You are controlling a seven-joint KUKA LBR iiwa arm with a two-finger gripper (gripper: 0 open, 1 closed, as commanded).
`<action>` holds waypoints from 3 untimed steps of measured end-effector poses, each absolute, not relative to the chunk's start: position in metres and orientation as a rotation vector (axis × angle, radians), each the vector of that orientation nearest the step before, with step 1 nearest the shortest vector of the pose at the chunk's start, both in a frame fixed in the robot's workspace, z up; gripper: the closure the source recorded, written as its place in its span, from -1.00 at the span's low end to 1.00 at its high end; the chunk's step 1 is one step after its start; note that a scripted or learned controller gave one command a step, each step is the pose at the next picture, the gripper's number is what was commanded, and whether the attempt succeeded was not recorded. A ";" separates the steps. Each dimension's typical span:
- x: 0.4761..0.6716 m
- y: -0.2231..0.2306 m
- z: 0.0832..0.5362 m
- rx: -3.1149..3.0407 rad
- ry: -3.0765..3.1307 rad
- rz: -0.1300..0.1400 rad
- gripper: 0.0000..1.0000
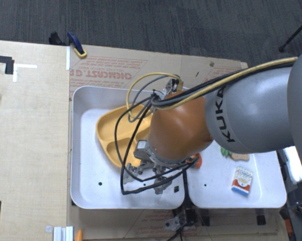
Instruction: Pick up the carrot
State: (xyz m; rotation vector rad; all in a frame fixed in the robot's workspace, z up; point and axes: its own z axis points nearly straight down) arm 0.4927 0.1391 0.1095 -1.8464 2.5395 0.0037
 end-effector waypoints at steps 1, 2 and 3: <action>0.532 0.107 0.090 -1.535 2.746 0.010 -1.00; 0.533 0.106 0.099 -1.529 2.750 0.011 1.00; 0.480 0.079 0.192 -1.303 2.853 0.001 1.00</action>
